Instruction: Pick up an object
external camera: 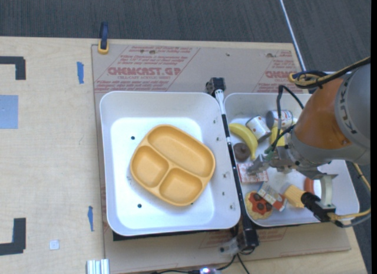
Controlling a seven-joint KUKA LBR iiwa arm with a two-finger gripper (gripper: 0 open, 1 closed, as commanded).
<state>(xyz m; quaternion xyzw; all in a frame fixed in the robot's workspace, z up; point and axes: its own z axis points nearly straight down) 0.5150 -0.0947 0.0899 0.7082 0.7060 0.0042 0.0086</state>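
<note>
While the arm [330, 122] reached in from the right, its hand [263, 164] hung low over the right bin [352, 199], down among the small things lying there. Whether the hand was clenched or released could not be told from above, and nothing could be seen caught in it.

Just to the hand's left lay a banana [246, 137], curved, with a small brown round piece [240, 149] beside its lower end. Behind the banana sat a small can [257, 126] on its side, and further back another little can [283, 116] with a red and white label, partly hidden by the arm. Toward the front of that bin lay a slice of toy pizza [258, 204], touching a small white and red packet [270, 196], and next to these an orange piece [294, 195].

On the left, the other bin [115, 172] held a yellow plate [172, 164] with three compartments, lying flat near its middle. Both bins stood side by side on a brown board [153, 69] on the bench [44, 167].
</note>
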